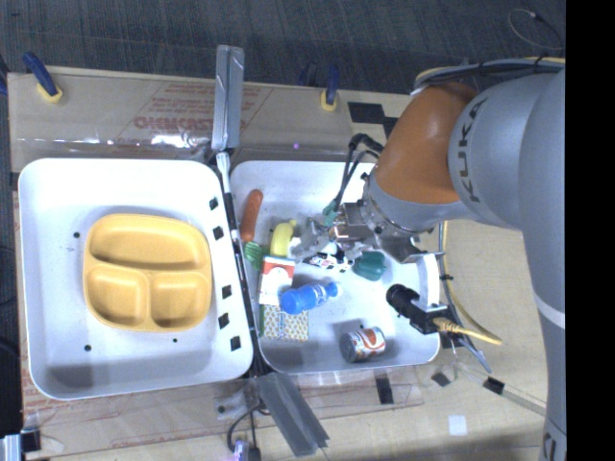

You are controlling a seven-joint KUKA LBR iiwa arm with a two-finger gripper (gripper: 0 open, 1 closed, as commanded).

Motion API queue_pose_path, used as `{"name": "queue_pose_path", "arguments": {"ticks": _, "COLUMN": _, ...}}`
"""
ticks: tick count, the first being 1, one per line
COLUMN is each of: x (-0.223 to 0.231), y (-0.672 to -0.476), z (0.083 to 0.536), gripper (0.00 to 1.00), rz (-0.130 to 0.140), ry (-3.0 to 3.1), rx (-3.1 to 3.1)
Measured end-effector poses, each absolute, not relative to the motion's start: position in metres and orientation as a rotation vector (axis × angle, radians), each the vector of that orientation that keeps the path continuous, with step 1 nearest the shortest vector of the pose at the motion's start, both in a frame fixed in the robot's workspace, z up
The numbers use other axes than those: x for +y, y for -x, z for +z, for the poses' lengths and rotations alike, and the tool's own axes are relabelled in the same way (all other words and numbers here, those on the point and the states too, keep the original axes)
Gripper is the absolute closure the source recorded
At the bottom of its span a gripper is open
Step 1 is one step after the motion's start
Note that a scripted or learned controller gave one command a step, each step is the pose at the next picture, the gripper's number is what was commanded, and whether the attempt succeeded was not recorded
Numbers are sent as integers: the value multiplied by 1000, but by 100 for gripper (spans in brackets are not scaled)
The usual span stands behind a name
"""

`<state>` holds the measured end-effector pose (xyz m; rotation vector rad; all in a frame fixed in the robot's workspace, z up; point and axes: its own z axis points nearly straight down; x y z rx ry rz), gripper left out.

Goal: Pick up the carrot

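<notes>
The carrot (251,216) lies along the right bin's (404,358) left wall, looking light, stiff and smooth, best pinched mid-length; whether the gripper (332,241) holds anything I can't tell.

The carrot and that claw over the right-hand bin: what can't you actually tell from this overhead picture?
- Gripper: its tips blur into the clutter in the camera view, so its grip state is unreadable.
- Carrot: lies against the right bin's left wall; its green end merges with neighbouring items.
- Bin floor under the arm: hidden by the wrist.
- Small can: label too small to read.
</notes>
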<state>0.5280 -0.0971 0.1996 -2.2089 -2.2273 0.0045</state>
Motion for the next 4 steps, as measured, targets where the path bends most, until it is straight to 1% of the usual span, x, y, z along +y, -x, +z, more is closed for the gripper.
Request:
{"name": "queue_pose_path", "arguments": {"ticks": 1, "x": -158, "y": -554, "z": 186, "gripper": 0, "rz": 2, "ry": 2129, "rx": -2309}}
{"name": "queue_pose_path", "arguments": {"ticks": 2, "x": -206, "y": -591, "z": 112, "gripper": 0, "rz": -21, "ry": 2269, "rx": -2197}}
{"name": "queue_pose_path", "arguments": {"ticks": 3, "x": -204, "y": -593, "z": 124, "gripper": 100, "rz": -25, "ry": 2261, "rx": -2204}}
{"name": "queue_pose_path", "arguments": {"ticks": 4, "x": -204, "y": -593, "z": 124, "gripper": 0, "rz": -24, "ry": 2260, "rx": -2204}}
